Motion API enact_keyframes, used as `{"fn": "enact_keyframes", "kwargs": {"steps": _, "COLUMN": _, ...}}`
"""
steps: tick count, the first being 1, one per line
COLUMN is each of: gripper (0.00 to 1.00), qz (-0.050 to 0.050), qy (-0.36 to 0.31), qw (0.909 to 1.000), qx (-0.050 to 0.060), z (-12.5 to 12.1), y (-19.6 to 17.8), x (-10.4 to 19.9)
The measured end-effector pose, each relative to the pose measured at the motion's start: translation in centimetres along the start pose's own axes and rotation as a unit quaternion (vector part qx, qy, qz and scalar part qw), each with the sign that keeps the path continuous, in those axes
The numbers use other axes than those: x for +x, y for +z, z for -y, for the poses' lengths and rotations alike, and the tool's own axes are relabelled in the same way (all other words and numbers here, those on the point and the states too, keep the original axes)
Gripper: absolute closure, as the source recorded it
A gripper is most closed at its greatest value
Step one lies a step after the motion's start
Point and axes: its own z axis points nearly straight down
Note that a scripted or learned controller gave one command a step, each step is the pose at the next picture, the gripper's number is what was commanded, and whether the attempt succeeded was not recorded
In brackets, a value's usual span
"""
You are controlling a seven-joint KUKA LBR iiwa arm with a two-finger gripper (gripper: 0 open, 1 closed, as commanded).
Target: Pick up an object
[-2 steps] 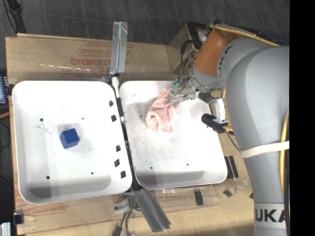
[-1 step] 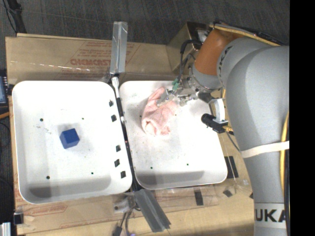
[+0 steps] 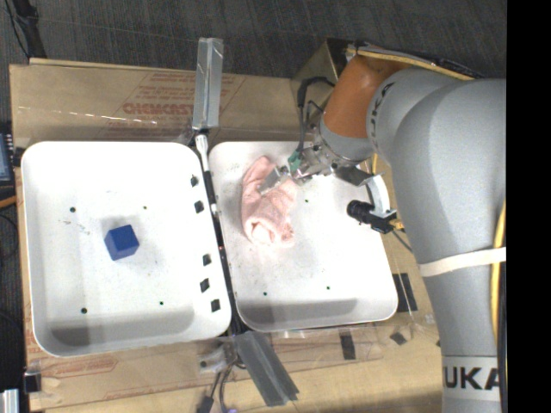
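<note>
Overhead, the arm (image 3: pixel 430 162) reached in from the right, its gripper (image 3: pixel 288 172) low in the right bin (image 3: pixel 344 291) and touching the upper edge of a crumpled pink cloth (image 3: pixel 267 203). Whether it had gripped the cloth could not be told. Well apart, a blue cube (image 3: pixel 121 241) sat in the left bin (image 3: pixel 52 231).

Open floor around pink cloth (image 3: pixel 268 203)
</note>
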Motion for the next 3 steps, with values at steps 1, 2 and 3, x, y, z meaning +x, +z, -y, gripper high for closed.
{"fn": "enact_keyframes", "kwargs": {"steps": 1, "gripper": 0.00, "qz": 0.000, "qy": -0.062, "qw": 0.9981, "qx": 0.001, "z": -0.8, "y": 0.1, "x": 3.7}}
{"fn": "enact_keyframes", "kwargs": {"steps": 2, "gripper": 0.00, "qz": 0.000, "qy": -0.108, "qw": 0.9942, "qx": 0.001, "z": 6.1, "y": 0.1, "x": 6.0}}
{"fn": "enact_keyframes", "kwargs": {"steps": 3, "gripper": 0.00, "qz": 0.001, "qy": -0.055, "qw": 0.9985, "qx": 0.001, "z": -1.3, "y": -8.5, "x": 6.1}}
